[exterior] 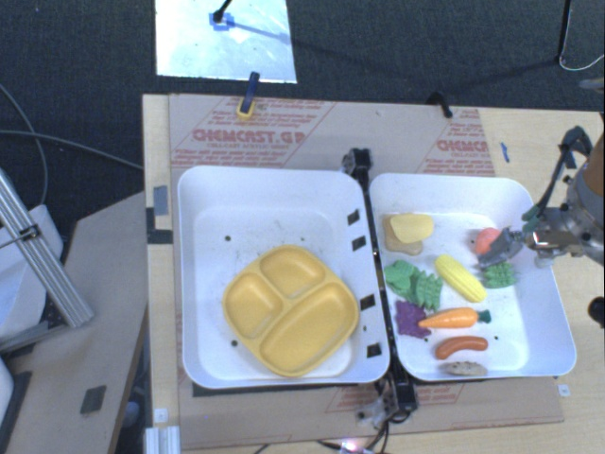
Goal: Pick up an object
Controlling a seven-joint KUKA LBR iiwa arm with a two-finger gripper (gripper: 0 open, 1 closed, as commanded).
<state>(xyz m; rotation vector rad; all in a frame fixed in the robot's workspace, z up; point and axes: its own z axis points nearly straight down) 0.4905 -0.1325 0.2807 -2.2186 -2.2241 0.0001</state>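
camera view: the gripper (506, 246) sits low at the right of the frame, in the right bin (544, 301), between the orange-red toy (486, 239) and small green toy (499, 274). whether its jaws are apart i cannot tell; nothing looks lifted yet, so the pick seems undone.

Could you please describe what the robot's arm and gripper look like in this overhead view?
The visible end of the arm is grey metal, with a patch of orange at the picture's right edge above it. A thin dark cable or bracket loops up beside it. The gripper is slim, made of grey and silvery metal parts with darker tips, and bears no readable markings at this size.
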